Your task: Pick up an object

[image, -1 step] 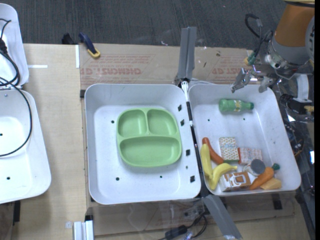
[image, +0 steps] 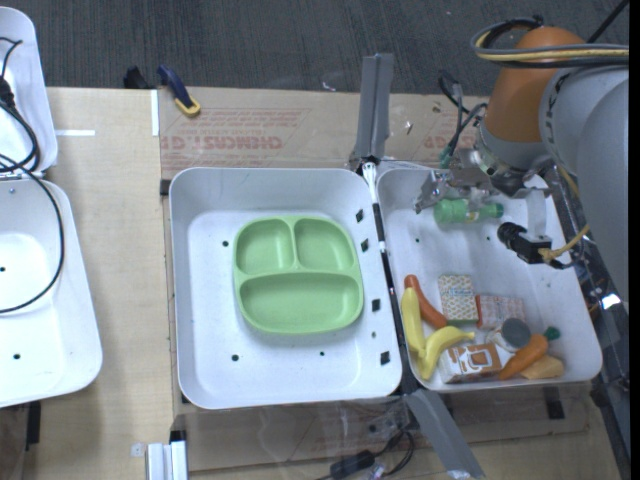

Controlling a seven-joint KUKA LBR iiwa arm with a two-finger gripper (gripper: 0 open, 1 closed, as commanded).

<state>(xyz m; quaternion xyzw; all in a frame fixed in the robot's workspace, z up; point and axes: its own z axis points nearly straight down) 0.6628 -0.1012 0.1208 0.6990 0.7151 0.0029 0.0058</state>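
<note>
Nearest the camera, at about five o'clock in the view, the low corner of the right bin (image: 590,353) holds a heap of toy food: a yellow banana (image: 425,340), an orange carrot (image: 524,356), a small carton (image: 472,362) and a round grey lid (image: 515,332), all touching or overlapping. Just above them lie a red-orange pepper-like piece (image: 424,304) and a patterned packet (image: 458,296).

At nine o'clock from that heap, the left bin (image: 195,298) carries a green divided plate (image: 297,273), lying flat near its middle.

Farther back, at about two o'clock, my fingers (image: 455,201) hang over the far end of the right bin, right at a green bottle (image: 464,210) lying on its side. I cannot tell whether they are spread or pressed together, nor whether they grip the bottle. A black fitting (image: 515,238) sits just beside it.

Beyond both bins, a blue and yellow clamp (image: 178,91) rests on the counter (image: 110,148) at eleven o'clock.
</note>
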